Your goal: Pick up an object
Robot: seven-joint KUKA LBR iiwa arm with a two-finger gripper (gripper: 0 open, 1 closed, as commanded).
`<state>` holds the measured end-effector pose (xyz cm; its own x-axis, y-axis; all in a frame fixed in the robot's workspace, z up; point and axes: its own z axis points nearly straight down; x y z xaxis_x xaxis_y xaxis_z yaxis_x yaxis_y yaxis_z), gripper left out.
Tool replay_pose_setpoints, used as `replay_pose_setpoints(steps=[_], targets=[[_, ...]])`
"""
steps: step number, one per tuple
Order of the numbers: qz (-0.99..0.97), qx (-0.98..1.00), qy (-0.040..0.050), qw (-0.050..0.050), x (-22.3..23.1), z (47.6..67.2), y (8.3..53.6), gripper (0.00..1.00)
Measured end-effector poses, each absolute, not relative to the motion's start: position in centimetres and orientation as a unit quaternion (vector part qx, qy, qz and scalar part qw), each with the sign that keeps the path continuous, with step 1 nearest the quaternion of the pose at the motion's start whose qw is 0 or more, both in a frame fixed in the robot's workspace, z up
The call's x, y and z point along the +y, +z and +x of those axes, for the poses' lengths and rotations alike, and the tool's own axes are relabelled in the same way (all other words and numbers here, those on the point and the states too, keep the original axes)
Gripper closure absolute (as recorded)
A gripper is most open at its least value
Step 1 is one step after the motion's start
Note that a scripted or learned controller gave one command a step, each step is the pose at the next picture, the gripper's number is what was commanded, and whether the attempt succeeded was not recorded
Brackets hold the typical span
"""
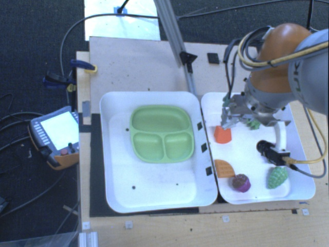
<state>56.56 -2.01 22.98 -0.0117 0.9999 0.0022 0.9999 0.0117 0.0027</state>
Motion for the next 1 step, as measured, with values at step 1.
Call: replay_pose_setpoints(steps=[1], targets=[[0.703,0.711,0.002,0.0,2.9,57.68,23.87,1.0]])
